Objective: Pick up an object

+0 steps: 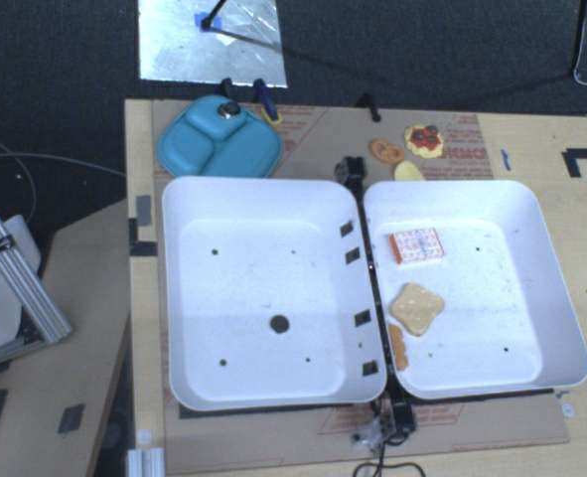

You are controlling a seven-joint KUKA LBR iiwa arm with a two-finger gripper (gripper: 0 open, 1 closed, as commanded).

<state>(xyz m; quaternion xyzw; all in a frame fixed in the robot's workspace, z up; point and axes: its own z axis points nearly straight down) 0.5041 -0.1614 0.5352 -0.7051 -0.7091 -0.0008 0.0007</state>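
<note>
In the right bin (531, 266) lie a small red-and-white patterned box (415, 245), a tan toast-shaped piece (416, 308) below it, and a small orange piece (397, 347) by the bin's left wall. The left bin (189, 266) holds a small dark round thing (279, 324).
Behind the bins on the bench lie a blue sectioned tray (219, 140), a small round pizza-like toy (424, 140), an orange cookie-like piece (385, 151) and a pale yellow piece (408, 172). A shiny metal sheet (212, 26) lies on the floor at the back. An aluminium frame (10, 266) stands at the left.
</note>
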